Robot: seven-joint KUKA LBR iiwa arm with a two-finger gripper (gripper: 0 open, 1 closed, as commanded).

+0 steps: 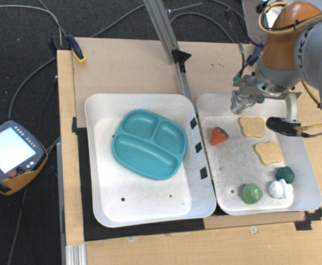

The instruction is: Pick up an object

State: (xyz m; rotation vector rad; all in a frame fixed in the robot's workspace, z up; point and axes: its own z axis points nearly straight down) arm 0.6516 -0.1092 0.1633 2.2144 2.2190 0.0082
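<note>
Here we see the grey metal two-finger gripper (242, 105) hanging over the far edge of the right shallow white bin (315, 189); we cannot tell its grip. Nearest it lies a tan square toast slice (252, 127), with a red strawberry-shaped toy (219, 136) nearby.

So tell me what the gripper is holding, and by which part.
Nothing visibly held. The gripper hangs over the right white bin's far edge, near the upper tan bread slice, with no object between its jaws.
</note>
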